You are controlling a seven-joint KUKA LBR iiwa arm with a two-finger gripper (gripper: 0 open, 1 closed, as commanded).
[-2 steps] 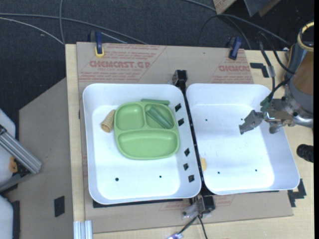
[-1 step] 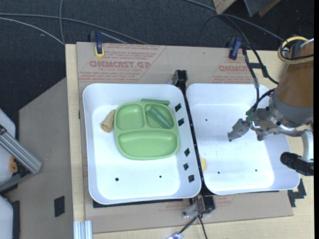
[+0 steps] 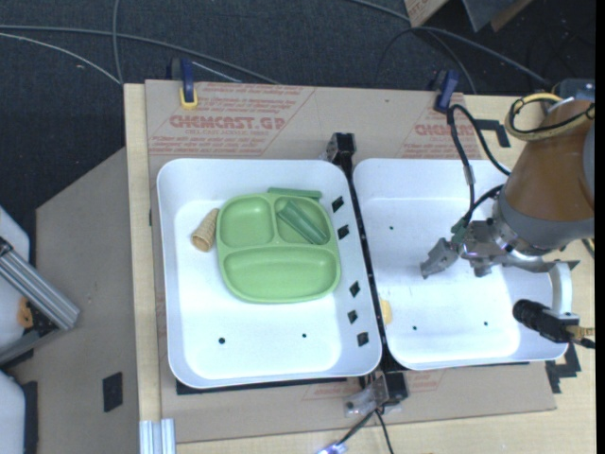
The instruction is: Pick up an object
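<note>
At the far left of the left bin (image 3: 189, 282) lies a small tan ice-cream cone (image 3: 204, 230), a ridged waffle-textured toy, its wide mouth toward the lower left and its narrow tip pointing up and to the right, touching the left rim of a green plate (image 3: 274, 277). The plate is a pale green, rounded-square divided dish with three compartments: one large along its near side and two smaller ones behind. In the right-hand rear compartment rests a darker green, elongated piece (image 3: 304, 220), lying at a slant; what it is cannot be told. A flat green strip (image 3: 295, 194) of the same darker tone sits just behind the plate's far rim. Black clips (image 3: 352, 291) run along the seam between the two bins. In the right bin (image 3: 444, 339), the end effector (image 3: 437, 260) hangs low over the white floor near the middle, its grey fingers pointing left; whether they are spread or pressed together cannot be told, and nothing shows between them. The arm (image 3: 553, 183), grey with an orange band, enters above the counter (image 3: 274, 107) from the right
</note>
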